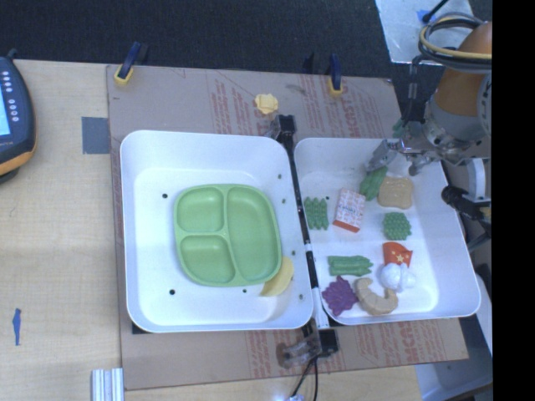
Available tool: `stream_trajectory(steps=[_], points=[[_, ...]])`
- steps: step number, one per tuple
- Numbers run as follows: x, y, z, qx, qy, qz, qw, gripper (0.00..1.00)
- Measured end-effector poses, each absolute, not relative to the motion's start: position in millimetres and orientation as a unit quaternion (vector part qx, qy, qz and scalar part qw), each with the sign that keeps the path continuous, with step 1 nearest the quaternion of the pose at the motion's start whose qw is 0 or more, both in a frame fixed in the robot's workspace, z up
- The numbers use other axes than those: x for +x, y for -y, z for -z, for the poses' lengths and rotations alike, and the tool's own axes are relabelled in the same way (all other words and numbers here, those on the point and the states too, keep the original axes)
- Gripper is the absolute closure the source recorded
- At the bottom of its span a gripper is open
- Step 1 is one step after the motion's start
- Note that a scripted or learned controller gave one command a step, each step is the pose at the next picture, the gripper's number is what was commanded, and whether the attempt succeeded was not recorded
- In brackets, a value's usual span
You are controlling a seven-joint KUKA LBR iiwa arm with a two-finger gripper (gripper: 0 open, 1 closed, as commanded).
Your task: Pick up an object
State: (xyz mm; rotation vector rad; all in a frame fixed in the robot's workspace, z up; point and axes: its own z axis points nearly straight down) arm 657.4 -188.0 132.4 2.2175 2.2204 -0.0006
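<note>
My gripper (pixel 399 158) hovers over the far right part of the right bin (pixel 447 249), its fingers spread open and nothing held between them. Just below its left finger (pixel 382 152) lies a dark green pod-shaped piece (pixel 373 180). A tan slice of bread (pixel 395 193) rests right beside that, under the gripper's near side. Further toward the front of the bin are a red-and-white packet (pixel 349 210), a green ridged piece (pixel 315 213), a green bumpy piece (pixel 396 224), a red piece (pixel 397 254), a white piece (pixel 393 276), a pea pod (pixel 349 265), purple grapes (pixel 338 294) and a tan croissant (pixel 374 297).
The left bin (pixel 138 224) bears a green divided plate (pixel 226 234) with a yellow piece (pixel 278 279) at its front right corner. A small yellow thing (pixel 266 103) lies on the cardboard behind the bins. A handheld pendant (pixel 12 115) sits at the far left.
</note>
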Motion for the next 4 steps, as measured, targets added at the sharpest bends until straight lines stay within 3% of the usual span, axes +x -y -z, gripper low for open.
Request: stream_trajectory(steps=[1,2,3,4], points=[[572.5,172,-96,0.707,-0.707,-0.0025,0.003,0.0],[650.2,175,-96,0.706,-0.709,0.002,-0.002,0.0],[588.0,185,-98,0.707,-0.708,-0.0028,0.005,0.0],[655.6,153,-95,0.706,-0.708,0.0079,-0.009,0.0]])
